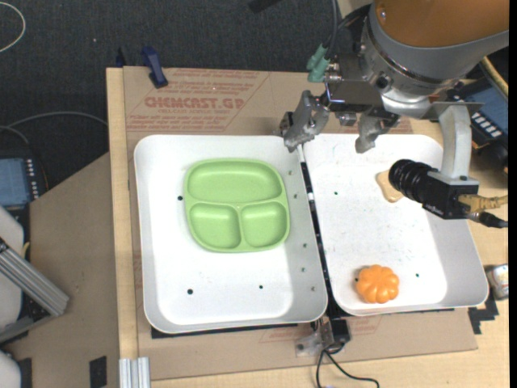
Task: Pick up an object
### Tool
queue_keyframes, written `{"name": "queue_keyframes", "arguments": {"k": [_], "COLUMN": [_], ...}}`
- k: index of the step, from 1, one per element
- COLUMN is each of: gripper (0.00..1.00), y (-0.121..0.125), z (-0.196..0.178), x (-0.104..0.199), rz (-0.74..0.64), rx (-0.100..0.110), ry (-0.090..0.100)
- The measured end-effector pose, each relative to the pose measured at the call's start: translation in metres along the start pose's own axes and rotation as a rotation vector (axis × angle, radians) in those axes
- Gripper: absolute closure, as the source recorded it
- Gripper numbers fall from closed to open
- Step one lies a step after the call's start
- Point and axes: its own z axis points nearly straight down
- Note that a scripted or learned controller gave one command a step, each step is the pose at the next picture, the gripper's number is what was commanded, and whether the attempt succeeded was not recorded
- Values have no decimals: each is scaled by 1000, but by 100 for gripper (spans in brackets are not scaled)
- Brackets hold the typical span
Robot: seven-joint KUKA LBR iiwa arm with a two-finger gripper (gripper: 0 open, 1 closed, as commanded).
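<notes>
Tray (237,203) in L bin (161,241), pumpkin (377,284) in R bin (436,249).

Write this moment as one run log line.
gripper: open, above bins' far edge, holds nothing | green plate: left bin | orange pumpkin: right bin

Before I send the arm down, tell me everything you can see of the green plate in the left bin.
The green plate is a pale green divided tray, seemingly matte plastic, with rounded corners: one wide compartment at the far side and two smaller ones at the near side. All three look empty. It lies flat and upright on the floor of the left bin, toward the far right part, apart from the walls. Nothing else touches it; the gripper is above the bins' far edge.
</notes>
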Motion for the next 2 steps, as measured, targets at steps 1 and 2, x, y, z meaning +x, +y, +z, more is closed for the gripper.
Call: {"name": "queue_keyframes", "arguments": {"k": [1,2], "gripper": [100,100], "y": [0,-3], "z": [-9,-5], "x": [6,100], "rz": [-10,-21], "rx": [-1,1], "ry": [1,4]}}
